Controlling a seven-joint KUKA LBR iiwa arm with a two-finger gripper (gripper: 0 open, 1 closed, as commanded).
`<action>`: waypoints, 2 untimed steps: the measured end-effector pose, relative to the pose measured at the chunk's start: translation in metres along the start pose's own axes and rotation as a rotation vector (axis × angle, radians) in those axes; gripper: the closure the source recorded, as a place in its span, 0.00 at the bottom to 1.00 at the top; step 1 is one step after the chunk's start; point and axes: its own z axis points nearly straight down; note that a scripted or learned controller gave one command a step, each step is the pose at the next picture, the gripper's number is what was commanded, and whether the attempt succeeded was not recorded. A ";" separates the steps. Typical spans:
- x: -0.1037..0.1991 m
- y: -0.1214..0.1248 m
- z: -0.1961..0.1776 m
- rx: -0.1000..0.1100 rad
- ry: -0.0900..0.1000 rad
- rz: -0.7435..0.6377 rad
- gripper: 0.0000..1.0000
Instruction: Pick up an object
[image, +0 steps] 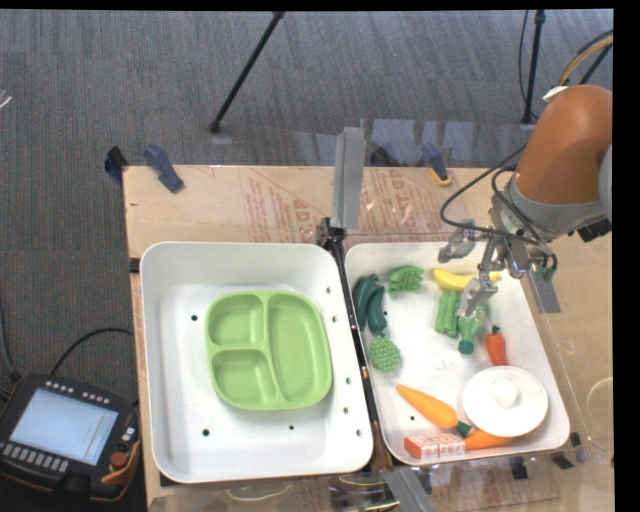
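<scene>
Tool (478, 290) above right bin (556, 395): three carrots (428, 405), one banana (455, 279).

The brown wooden bench (250, 200) bears two shallow white plastic bins side by side: the left bin (165, 290) and the right bin (540, 350), touching along the bench's middle. A blue clamp (162, 166) grips its far left corner.
</scene>
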 end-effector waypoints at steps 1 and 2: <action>0.009 -0.055 0.107 -0.002 0.008 0.073 0.00; 0.076 -0.051 0.103 -0.001 0.001 0.037 0.00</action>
